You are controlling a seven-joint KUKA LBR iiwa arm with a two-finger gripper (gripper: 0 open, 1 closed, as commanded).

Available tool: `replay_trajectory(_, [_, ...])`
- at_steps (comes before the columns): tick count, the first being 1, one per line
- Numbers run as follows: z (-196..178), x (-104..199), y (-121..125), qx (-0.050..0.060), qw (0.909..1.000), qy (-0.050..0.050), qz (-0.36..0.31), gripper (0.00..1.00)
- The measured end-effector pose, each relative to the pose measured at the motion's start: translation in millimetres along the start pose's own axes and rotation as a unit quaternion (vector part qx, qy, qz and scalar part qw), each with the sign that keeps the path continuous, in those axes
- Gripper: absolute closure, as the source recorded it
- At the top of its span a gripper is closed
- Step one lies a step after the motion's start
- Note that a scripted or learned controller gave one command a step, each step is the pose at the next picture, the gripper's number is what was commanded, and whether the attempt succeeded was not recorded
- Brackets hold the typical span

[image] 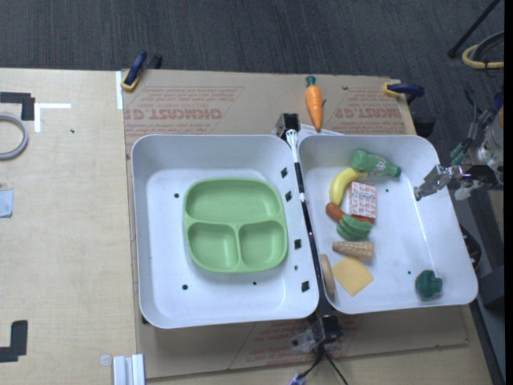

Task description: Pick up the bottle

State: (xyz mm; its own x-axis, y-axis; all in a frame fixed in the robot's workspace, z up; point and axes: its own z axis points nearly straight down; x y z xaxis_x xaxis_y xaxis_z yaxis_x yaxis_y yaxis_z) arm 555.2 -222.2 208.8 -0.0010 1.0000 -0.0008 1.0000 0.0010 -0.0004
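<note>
The robot's metal two-finger claw [431, 181] hovered at the right rim of the right-hand shallow white bin [401, 247], at the frame's right edge; whether its fingers stood open or closed could not be told. The green plastic bottle [373, 163] lay on its side in that bin's upper middle, well apart from the claw, just above a yellow toy banana [343, 184]. A pale green divided plate [236, 225] sat in the left-hand white bin [160, 279]. An orange toy carrot [313, 101] rested on the cardboard above.
</note>
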Motion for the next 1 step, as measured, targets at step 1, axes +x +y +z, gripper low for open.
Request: replay_trajectory(1, [-9.6, -0.2, 0.5, 0.0, 1.0, -0.001, -0.001, 1.0])
